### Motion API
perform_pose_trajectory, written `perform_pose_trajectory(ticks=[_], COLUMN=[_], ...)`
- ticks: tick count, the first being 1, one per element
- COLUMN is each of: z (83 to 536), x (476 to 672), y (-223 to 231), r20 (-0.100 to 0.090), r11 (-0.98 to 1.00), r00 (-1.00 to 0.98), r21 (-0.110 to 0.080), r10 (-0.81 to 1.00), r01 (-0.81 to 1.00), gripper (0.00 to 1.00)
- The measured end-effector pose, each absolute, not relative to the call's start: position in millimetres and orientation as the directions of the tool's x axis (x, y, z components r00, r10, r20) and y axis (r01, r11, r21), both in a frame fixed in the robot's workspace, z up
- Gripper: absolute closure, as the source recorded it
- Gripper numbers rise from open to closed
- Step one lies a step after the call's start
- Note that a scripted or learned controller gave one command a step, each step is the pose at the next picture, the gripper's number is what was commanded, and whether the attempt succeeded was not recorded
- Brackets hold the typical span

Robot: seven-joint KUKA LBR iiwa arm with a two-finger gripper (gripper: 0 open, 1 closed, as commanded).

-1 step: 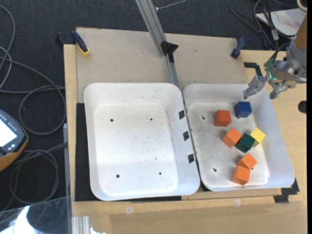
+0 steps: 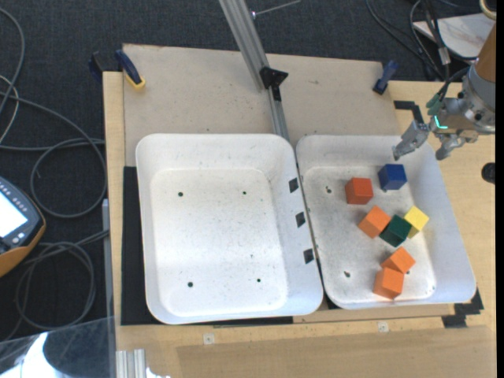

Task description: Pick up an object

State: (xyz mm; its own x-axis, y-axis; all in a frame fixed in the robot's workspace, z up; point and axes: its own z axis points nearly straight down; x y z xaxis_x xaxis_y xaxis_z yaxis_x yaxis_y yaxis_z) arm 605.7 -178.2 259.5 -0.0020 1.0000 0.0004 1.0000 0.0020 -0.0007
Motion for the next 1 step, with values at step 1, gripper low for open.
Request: perform_pose_trajectory(ticks=[1], z=[200.2], x=[608.1], y=[-169.9], r20=[0.002], r11=[0.002], r00=[-0.002], r21=[-0.006], r10=[1.0], r01=[1.0], gripper=[0.0])
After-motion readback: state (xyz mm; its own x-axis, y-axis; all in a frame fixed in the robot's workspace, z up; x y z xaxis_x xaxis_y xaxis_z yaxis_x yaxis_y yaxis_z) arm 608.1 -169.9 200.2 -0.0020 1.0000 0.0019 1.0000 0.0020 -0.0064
